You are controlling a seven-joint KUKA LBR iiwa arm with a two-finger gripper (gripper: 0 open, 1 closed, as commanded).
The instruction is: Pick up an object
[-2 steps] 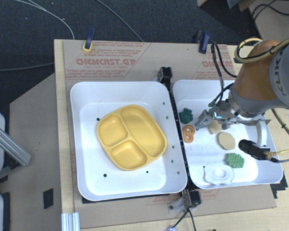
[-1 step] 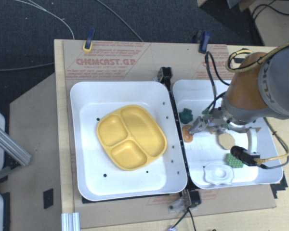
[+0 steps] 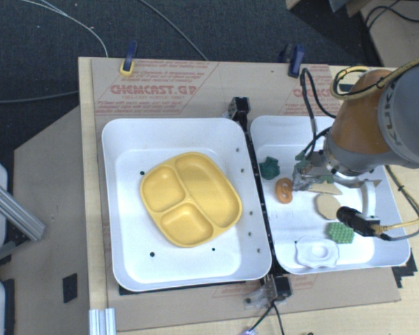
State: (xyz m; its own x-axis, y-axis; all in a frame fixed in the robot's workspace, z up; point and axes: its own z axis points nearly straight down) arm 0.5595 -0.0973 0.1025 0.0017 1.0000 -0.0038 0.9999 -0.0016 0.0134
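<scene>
My gripper (image 3: 305,177) hangs low over the right bin (image 3: 384,257), under the grey arm with its orange band. Just left of it lies a small orange object (image 3: 284,191), very close to the gripper's tip. A dark green object (image 3: 269,167) sits a little farther up and left. A tan flat piece (image 3: 327,205) lies below the gripper, partly under the wrist. Toward the bin's front are a bright green bumpy object (image 3: 341,233) and a white object (image 3: 315,252).
The left bin (image 3: 119,187) holds a yellow divided plate (image 3: 189,198). A black divider with clamps runs between the bins. Cables trail from the wrist over the right bin's right side. Cardboard lies under both bins.
</scene>
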